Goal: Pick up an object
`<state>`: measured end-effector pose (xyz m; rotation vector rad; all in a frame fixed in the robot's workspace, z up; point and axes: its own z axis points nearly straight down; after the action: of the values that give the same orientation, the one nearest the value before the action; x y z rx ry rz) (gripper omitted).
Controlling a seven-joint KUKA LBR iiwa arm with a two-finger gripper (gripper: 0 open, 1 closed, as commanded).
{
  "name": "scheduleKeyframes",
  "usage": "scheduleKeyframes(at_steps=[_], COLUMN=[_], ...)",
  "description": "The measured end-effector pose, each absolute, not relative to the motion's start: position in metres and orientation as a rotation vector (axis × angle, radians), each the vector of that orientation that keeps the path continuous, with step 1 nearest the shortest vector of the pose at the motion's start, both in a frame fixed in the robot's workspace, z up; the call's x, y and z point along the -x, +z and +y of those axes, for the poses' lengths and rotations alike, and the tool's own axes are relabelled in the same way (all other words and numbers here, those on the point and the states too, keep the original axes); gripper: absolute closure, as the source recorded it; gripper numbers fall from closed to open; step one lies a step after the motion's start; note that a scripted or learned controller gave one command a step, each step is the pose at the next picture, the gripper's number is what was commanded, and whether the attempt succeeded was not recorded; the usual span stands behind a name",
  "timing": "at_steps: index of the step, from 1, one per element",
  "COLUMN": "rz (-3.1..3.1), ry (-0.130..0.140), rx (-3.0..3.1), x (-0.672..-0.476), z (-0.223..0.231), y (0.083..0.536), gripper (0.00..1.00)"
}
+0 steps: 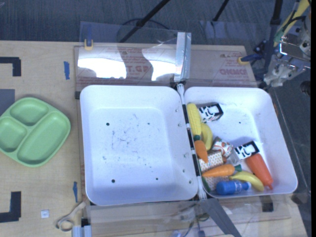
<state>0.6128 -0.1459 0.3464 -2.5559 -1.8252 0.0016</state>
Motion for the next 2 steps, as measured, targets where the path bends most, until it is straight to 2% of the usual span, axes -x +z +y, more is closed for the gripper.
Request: scheduleKeyframes(at_steps=[1, 2], rz=[-1.522, -1.507], ry=[0.004, -0.001], rx=[2.746, 2.758], x=[-0.640, -0.635], z=[-0.102, -0.088], y=[0.316, 0.370], gripper=[1.00, 1.00])
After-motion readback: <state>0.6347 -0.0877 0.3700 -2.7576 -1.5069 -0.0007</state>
